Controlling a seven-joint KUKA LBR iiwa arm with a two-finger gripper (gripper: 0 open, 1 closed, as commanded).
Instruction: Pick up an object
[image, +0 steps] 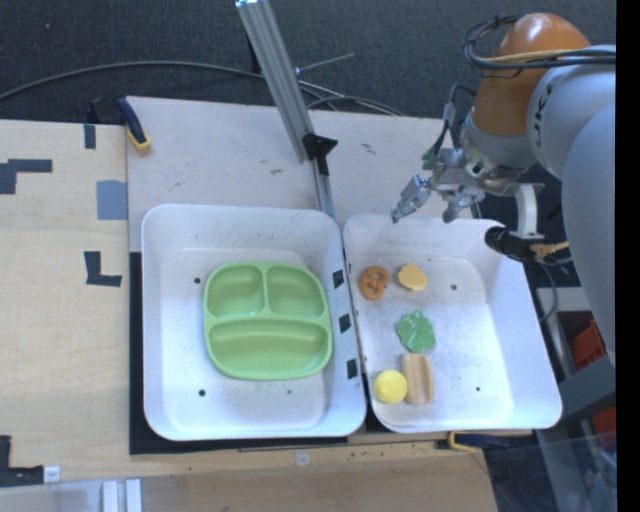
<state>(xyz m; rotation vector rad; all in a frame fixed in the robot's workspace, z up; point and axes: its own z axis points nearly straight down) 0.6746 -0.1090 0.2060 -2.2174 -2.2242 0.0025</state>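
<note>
Claw (432, 200) hanging over the far rim of the right bin (520, 300), fingers (408, 203) spread apart, clamped on nothing. Grey arm (580, 120) with orange band reaching in from the right, crowding that bin's far right corner.

Inside the right bin, grouped toward its left wall: brown round cookie-like piece (374, 282) nearest the divide, small yellow round piece (412, 277) just beside it, green leafy piece (415, 331) below, then yellow ball (390, 386) touching a tan bun-like piece (418, 379) at the near side. Right half of that bin floor bare, giving open room for moving.

Left bin (170, 300) holding a green divided plate (268, 320), three compartments, sitting near centre with bare floor all round.

Bins touching along their shared rims. Slanted metal rail (285, 90) crossing the bench (220, 150) behind. No readable writing or labels anywhere.
</note>
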